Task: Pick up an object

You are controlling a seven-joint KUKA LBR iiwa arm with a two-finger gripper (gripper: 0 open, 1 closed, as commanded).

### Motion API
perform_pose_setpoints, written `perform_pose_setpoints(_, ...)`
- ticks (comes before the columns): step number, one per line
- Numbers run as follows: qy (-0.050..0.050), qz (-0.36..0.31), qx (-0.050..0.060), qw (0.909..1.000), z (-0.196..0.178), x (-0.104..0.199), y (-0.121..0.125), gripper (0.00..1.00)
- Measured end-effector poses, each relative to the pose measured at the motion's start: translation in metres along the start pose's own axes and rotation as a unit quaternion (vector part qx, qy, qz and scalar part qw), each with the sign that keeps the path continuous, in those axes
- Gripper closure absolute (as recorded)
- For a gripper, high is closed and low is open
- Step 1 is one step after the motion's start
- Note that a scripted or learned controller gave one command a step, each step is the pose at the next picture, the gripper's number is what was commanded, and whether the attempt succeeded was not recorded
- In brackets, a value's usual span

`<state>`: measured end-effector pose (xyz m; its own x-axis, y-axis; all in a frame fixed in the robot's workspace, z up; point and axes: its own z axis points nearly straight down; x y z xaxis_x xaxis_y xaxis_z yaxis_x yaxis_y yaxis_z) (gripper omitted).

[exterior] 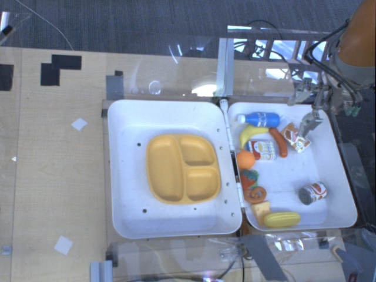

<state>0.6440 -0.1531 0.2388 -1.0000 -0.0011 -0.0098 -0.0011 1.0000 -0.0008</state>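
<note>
While the arm is reaching in from the right, the end effector (309,124) is hanging over the upper right part of the right bin (329,175), its tip sitting just above and touching or nearly touching a small red-and-white packet (295,140). How its fingers are set I cannot tell at this slant, and nothing is visibly caught between them. That packet is the nearest thing, lying just down and to the left of the tip, tilted on a diagonal. Just beside it to the left, a red sausage (278,141) is lying with its long axis running down and slightly right, next to a banana (251,135) and a blue bottle (261,119) stretched left to right along the bin's far side. A small can (312,192) is lying well apart, toward the near right corner. Judging from this, the coming move is turning on a short drop onto the packet.
</note>
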Motion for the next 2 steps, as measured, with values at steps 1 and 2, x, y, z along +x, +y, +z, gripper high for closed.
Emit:
perform_pose_setpoints(1,0.005,0.070,-0.001,0.9975,0.136,0.031,-0.006,0.00)
perform_pose_setpoints(2,-0.001,0.183,0.001,0.9831,0.107,0.035,-0.050,0.00)
